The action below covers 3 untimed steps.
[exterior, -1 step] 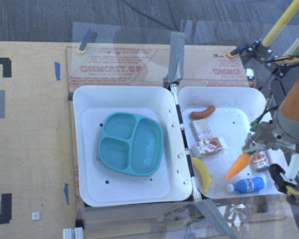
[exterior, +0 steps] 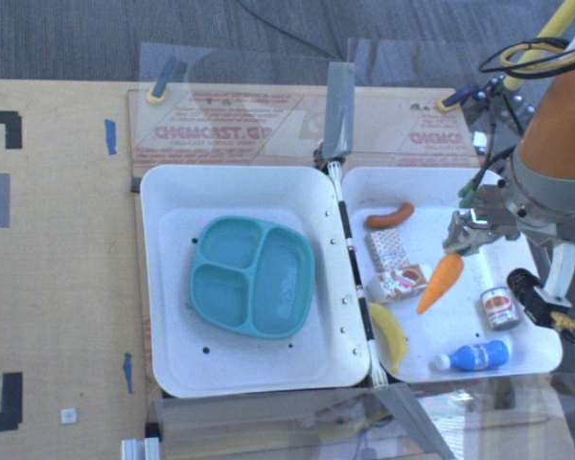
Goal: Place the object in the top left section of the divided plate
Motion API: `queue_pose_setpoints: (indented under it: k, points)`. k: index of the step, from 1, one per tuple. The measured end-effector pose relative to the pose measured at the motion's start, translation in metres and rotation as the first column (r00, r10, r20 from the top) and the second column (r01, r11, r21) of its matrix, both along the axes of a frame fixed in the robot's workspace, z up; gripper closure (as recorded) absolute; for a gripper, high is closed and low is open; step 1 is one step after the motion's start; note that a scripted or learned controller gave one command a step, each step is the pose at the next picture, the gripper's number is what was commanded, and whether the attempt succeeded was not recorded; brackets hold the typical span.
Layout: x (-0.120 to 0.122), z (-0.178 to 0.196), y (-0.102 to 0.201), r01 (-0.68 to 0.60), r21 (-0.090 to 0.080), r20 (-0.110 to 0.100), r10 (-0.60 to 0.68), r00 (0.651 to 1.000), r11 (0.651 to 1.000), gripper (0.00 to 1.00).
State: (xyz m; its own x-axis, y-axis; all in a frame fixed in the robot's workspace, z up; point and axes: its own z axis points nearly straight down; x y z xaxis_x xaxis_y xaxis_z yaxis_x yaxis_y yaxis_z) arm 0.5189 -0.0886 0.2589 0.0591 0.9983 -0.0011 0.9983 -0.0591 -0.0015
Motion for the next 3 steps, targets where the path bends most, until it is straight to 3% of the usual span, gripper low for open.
queue_pose_setpoints:
  k: [1, 2, 3]
  points:
    - [0.005, 0.014, -0.003, 0.001, -0.001, 0.001, -0.001, 1.000, 1.000, 1.00]
    - [0.002, 0.041, 0.036, -0.258, -0.001, 0.003, 0.258, 0.966, 0.966, 1.00]
    - [0.019, 0.046, 0.105, -0.300, -0.001, 0.002, 0.300, 0.954, 0.954, 1.00]
